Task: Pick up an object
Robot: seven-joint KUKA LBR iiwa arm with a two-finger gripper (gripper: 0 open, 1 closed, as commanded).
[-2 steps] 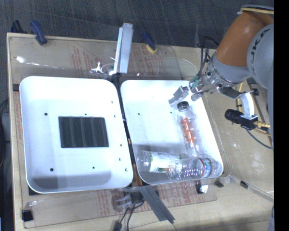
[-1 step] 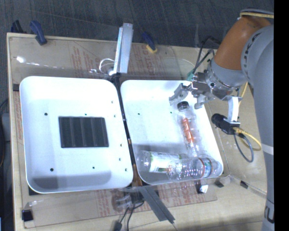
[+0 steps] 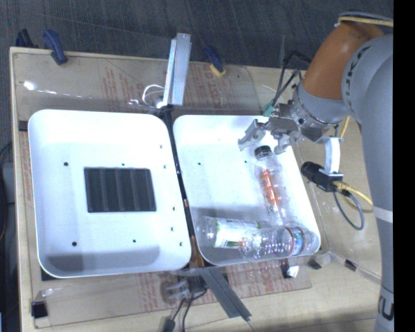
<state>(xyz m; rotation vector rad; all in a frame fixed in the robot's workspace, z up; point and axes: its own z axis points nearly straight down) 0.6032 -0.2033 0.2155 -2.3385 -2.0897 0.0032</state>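
while the gripper [image 3: 266, 138] hangs over the far part of the right bin [image 3: 214, 178], its fingers look spread apart with nothing between them. just below it a small clear bottle [image 3: 271, 184] with orange contents lies in that bin, and a larger clear bottle [image 3: 256, 238] lies along the near wall. the left bin [image 3: 55, 151] holds a dark ribbed tray [image 3: 120, 189].

Two bins [image 3: 55, 126] of smooth, glossy white plastic; a clear, shiny plastic bottle [image 3: 256, 237] with a paper label; a matt, pale wood-like table [image 3: 90, 71]; a dull grey metallic claw [image 3: 271, 133].
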